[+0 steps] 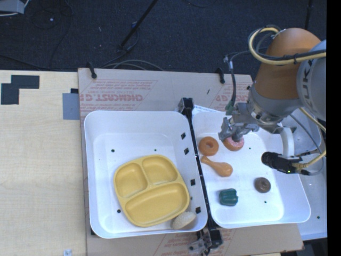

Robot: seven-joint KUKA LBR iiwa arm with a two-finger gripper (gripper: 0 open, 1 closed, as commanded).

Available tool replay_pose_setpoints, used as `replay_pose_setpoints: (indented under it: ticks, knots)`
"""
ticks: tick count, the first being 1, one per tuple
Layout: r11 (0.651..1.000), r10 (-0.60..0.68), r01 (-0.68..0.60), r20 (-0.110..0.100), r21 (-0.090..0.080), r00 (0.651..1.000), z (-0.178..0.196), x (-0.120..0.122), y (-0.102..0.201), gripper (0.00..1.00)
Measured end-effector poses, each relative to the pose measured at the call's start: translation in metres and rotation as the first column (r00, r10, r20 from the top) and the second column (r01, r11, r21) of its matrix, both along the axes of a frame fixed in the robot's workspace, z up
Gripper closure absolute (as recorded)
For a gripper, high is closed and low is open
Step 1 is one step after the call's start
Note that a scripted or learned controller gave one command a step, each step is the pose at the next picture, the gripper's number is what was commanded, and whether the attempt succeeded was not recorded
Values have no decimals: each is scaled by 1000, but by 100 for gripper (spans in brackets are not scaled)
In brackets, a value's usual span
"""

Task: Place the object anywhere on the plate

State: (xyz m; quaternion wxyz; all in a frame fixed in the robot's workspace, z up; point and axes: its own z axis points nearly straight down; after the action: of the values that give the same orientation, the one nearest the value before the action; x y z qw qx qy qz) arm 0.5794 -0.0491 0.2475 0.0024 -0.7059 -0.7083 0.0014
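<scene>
The yellow divided plate (pixel 153 189) lies in the left bin (pixel 101 143), toward its front. My gripper (pixel 233 133) hangs over the back of the right bin (pixel 295 207), directly on top of a pink ring-shaped donut (pixel 234 144). The gripper body covers the donut's upper part. The donut still seems to rest on the bin floor.
The right bin also holds an orange donut (pixel 208 146), an orange gourd-like piece (pixel 219 167), a green pepper (pixel 228 197) and a brown donut (pixel 262 184). A beige rounded object (pixel 184 220) sits at the plate's front right corner. A black divider (pixel 195 159) separates the bins.
</scene>
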Motion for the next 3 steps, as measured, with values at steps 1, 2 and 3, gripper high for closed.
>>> replay_pose_setpoints:
  ticks: [1,2,3]
  knots:
    - [1000,2,-2,0,1,1000,4,-4,57,100]
    - [1000,1,-1,1,-1,1000,5,-7,107,100]
    - [1000,1,-1,1,-1,1000,4,-13,156,100]
